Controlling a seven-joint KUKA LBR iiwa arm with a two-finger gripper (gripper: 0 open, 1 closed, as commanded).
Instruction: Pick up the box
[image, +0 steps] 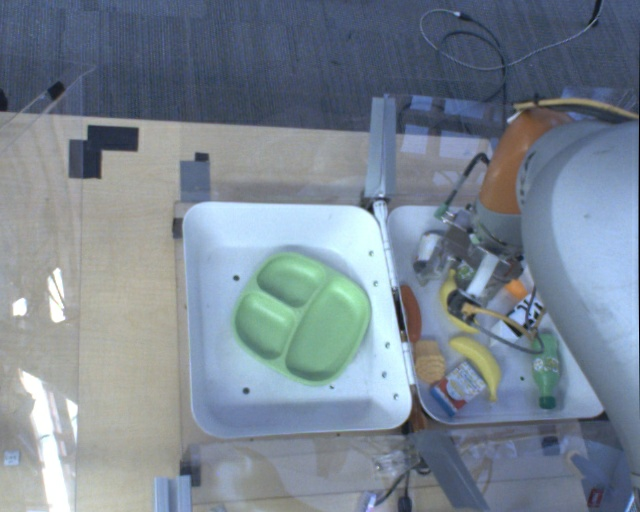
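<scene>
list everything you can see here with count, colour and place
bins: 2, white, side by side on the bench
plate: 1, green, three compartments, middle of the left bin
banana: 1, yellow, right bin, near its front
box: 1, small, red, white and blue, front of the right bin, beside the banana
bottle: 1, green, right bin, front right
cracker: 1, round, tan, right bin, by its left wall
sausage: 1, reddish brown, along the right bin's left wall
cable: 1, dark, on the floor beyond the bench
arm: 1, grey with orange band, over the right bin
end effector: 1, metal, over the back of the right bin
</scene>
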